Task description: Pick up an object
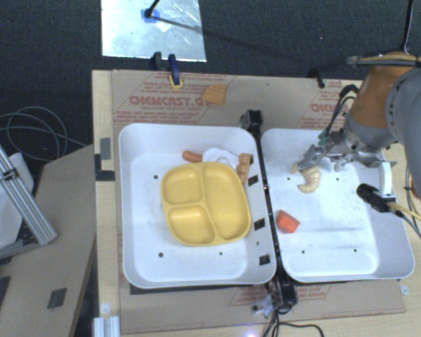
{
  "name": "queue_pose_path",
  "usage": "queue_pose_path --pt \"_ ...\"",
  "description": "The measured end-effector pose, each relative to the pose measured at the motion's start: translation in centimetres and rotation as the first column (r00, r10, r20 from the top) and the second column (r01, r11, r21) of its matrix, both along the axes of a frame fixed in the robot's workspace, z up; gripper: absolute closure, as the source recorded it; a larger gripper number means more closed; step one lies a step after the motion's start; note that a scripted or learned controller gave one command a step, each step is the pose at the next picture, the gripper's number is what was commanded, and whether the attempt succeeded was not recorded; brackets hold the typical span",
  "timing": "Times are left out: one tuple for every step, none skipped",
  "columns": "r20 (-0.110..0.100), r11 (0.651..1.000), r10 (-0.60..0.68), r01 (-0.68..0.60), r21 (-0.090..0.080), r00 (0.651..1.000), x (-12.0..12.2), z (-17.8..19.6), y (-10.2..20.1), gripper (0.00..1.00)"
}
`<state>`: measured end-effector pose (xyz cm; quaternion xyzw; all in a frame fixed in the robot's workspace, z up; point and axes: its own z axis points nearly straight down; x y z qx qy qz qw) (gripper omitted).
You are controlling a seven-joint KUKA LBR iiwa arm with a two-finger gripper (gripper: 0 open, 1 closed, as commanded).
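Croissant (309, 181), a pale curved pastry toy, lies on the floor of the right bin (337, 258), and we take it for the likeliest pick because it sits just below our gripper (310, 160) and a touch to the fingers' own side rather than past them. Our fingers look spread, metal tips pointing down and to the view's left, with nothing between them; the croissant is close under the tips, and we cannot tell whether it touches them. Its long axis runs roughly crosswise to the line from the wrist to the fingertips, curving up at its right end, so we judge that a short drop toward the bin floor and a slight pull back toward the wrist would bring the tips astride its narrow middle. An orange piece (287, 222) lies farther from the fingers, down and toward the divider, well apart from the croissant. Beyond the divider, in the left bin (137, 188), a yellow tray (205, 203) lies with a small sausage (191, 156) and a brown piece (244, 163) at its far edge, all well away from our fingers. We judge the grasp not yet made.
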<state>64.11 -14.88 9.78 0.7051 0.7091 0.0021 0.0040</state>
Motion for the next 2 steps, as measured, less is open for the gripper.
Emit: queue_pose_path --pt "-0.001 1.0 0.0 0.0 0.0 1.0 3.0 0.5 -3.4 0.0" --pt "-0.003 1.0 -0.005 0.005 0.0 1.0 2.8 0.9 -5.9 0.0"
